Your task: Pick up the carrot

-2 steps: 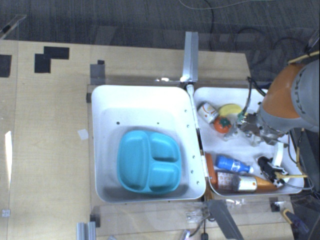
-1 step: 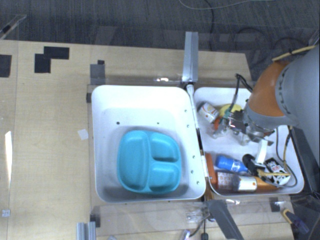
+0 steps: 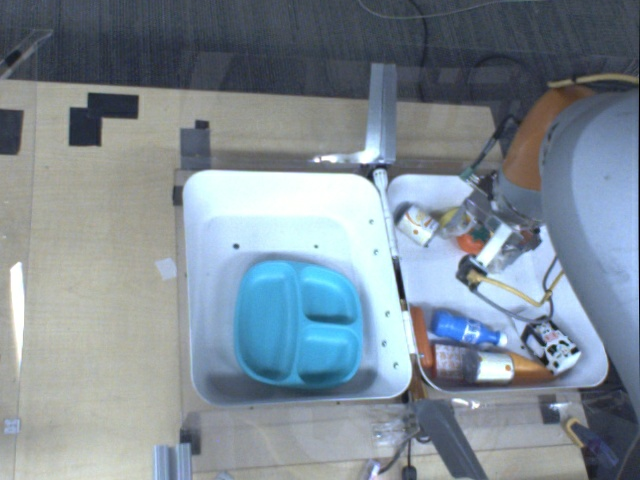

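Camera view: the carrot lies by the left wall of the right bin, not picked up yet. The gripper hangs near the far end. I cannot tell how its jaws stand.

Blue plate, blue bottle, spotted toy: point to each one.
Blue plate (image 3: 297, 320), camera view, on its middle divider.
Blue bottle (image 3: 462, 328), camera view, on its body.
Spotted toy (image 3: 552, 344), camera view, on its middle.

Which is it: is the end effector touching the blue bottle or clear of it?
Apart. The camera view shows a strip of bare right bin floor between the end effector and the blue bottle.
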